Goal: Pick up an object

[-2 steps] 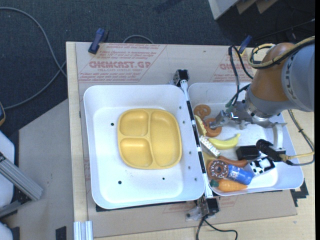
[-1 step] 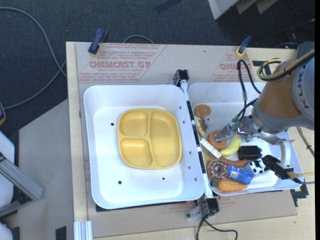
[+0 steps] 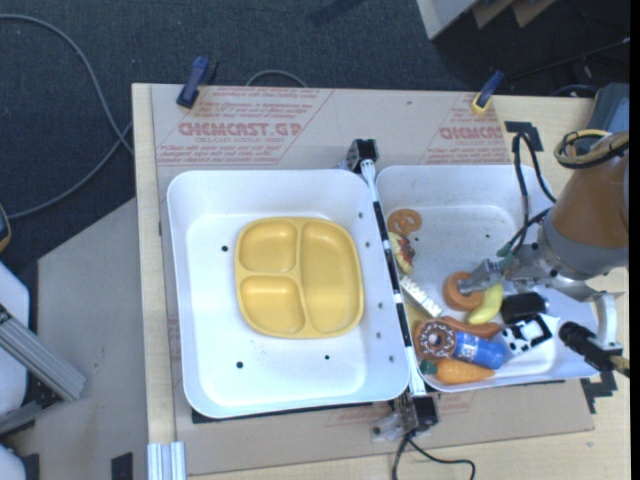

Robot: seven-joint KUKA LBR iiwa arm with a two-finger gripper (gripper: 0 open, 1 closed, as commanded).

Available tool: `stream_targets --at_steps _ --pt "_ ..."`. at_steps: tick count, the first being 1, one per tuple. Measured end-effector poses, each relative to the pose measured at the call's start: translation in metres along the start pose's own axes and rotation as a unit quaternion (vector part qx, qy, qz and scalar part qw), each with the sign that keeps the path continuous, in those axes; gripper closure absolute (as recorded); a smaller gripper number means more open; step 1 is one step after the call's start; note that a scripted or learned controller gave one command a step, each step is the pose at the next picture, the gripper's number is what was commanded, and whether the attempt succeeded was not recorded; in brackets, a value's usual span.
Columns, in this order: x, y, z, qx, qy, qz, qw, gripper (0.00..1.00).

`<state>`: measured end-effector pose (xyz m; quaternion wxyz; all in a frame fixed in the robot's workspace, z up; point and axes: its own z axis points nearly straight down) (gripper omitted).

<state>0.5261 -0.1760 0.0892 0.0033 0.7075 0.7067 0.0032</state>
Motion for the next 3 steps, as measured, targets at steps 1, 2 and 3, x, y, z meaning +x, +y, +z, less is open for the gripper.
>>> stream_targets --at_steps 1,2,3 --pt "0.055 0.031 0.000 -0.003 -0.001 0.000 1.0000 0.00" --pt "0.056 0.033 -0.012 -0.004 0.000 -0.001 1.0000 1.00" --pt "0.157 0.045 -0.095 0.004 0.001 -0.001 1.0000 1.00"
